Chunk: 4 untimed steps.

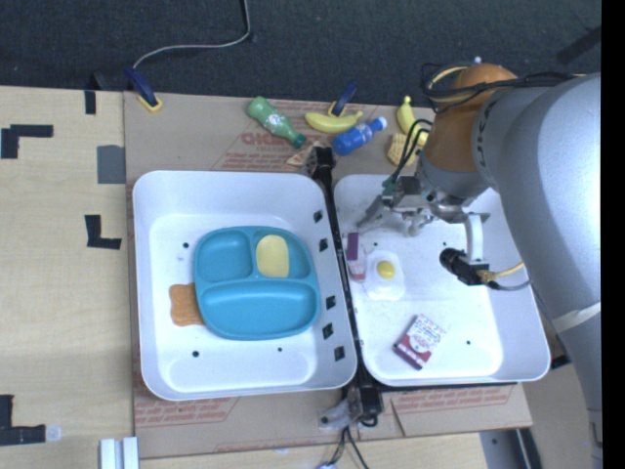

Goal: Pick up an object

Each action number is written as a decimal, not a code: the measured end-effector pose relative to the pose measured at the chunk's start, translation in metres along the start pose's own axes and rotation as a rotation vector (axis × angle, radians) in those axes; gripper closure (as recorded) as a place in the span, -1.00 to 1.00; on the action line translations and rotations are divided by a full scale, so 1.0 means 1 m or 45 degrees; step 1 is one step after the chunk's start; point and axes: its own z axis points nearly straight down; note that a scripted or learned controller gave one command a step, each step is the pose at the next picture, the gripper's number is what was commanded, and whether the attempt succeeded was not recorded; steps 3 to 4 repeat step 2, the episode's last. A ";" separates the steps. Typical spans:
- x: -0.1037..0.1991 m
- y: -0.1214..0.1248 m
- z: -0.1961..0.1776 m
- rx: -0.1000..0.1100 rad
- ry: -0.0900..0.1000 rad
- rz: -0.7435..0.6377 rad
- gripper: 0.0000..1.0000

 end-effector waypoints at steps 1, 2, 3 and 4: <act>0.000 0.007 0.012 0.011 0.011 -0.005 -1.00; 0.002 0.025 0.013 0.009 0.013 -0.006 -1.00; 0.002 0.025 0.013 0.009 0.013 -0.006 -1.00; 0.002 0.025 0.013 0.009 0.013 -0.006 -1.00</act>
